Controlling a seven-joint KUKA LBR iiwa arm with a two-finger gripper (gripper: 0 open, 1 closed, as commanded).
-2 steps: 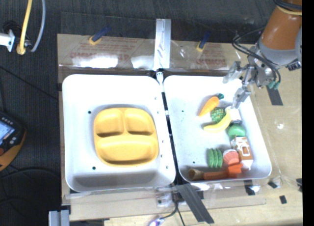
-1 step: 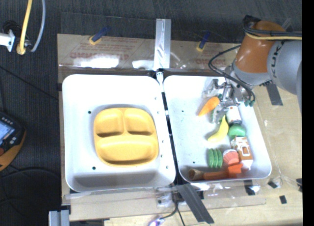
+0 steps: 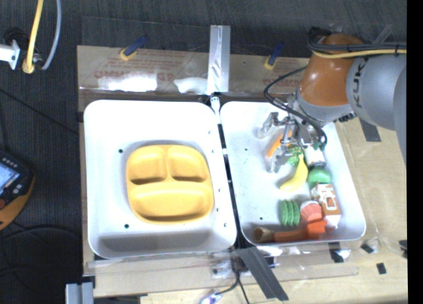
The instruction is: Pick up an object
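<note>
Crowding the right bin (image 3: 244, 164): banana (image 3: 295, 176) mid-bin, green ridged piece (image 3: 289, 212) at 6 o'clock from it, red-white items (image 3: 317, 211) and brown tool (image 3: 277, 234) along the bottom wall. Left bin (image 3: 106, 124) holds a yellow divided tray (image 3: 170, 184). Gripper (image 3: 285, 143) hovers at banana's 12 o'clock, beside an orange carrot-like piece (image 3: 272, 147); can't tell its opening or any grasp.

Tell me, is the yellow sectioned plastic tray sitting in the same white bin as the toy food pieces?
No, the yellow sectioned plastic tray lies in the left white bin, while the toy food pieces lie in the right white bin.
</note>
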